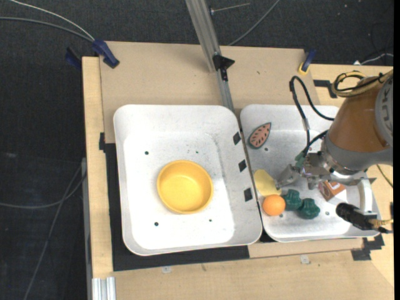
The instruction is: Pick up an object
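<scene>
Two blue clamps [107,54] grip the bench [162,74], apparently plywood.

The left bin [134,230] offers wide open floor on every side of the yellow bowl [184,185], which sits near its middle. The right bin [278,114] is crowded along its near side: a yellow block [264,182], an orange ball [273,205] and a green toy [302,204] lie close together, with the arm [357,130] over them. A leaf-shaped piece [259,134] lies apart toward the far side, bare floor around it.
</scene>
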Motion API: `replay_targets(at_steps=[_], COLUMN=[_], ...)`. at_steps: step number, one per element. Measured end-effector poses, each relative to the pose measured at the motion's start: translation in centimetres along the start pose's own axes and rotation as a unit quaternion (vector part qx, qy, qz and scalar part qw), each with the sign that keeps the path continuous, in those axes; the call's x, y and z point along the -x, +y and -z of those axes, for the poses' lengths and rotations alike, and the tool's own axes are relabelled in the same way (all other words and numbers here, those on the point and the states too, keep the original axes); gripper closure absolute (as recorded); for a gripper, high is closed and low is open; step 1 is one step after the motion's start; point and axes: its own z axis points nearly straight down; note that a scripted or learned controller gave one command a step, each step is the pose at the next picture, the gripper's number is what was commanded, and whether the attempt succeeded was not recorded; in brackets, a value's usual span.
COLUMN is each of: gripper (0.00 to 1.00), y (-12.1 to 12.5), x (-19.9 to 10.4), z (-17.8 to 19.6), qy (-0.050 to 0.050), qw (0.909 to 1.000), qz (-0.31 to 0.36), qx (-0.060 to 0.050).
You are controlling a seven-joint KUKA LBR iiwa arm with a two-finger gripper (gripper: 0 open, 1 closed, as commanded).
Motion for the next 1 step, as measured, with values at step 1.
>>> replay_targets(at_steps=[1], gripper=[1.0], y=[0.21], x=[-0.08], z=[1.58], qy=[0.0], qw=[1.0], qz=[0.0], qx=[0.005])
